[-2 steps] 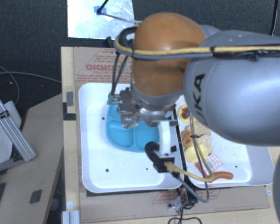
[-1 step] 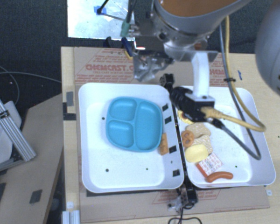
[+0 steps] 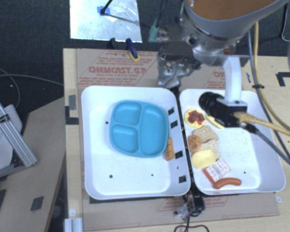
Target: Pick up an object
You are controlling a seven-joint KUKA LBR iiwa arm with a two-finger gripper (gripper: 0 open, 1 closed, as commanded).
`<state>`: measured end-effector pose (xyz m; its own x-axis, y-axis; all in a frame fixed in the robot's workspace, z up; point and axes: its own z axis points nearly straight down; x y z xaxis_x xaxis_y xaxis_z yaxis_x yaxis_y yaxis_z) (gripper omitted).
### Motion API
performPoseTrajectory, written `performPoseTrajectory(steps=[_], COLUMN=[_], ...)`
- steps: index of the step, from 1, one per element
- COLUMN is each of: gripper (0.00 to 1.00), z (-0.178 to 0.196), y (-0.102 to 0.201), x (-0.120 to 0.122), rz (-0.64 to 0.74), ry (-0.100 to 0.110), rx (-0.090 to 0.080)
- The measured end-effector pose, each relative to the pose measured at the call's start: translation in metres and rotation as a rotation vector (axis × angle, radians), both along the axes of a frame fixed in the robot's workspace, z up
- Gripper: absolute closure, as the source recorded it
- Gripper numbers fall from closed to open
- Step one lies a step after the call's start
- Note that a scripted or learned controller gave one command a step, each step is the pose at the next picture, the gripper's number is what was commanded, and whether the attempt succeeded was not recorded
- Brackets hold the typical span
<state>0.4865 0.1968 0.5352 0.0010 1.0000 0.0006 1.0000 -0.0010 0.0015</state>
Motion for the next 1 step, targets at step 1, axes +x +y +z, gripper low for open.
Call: performPoseTrajectory(steps=[1], gripper=[1.0], z=[-0.0565], y=[0.0397], x=[-0.0007], rz=[0.008], ry=[0.005], rx=[-0.001])
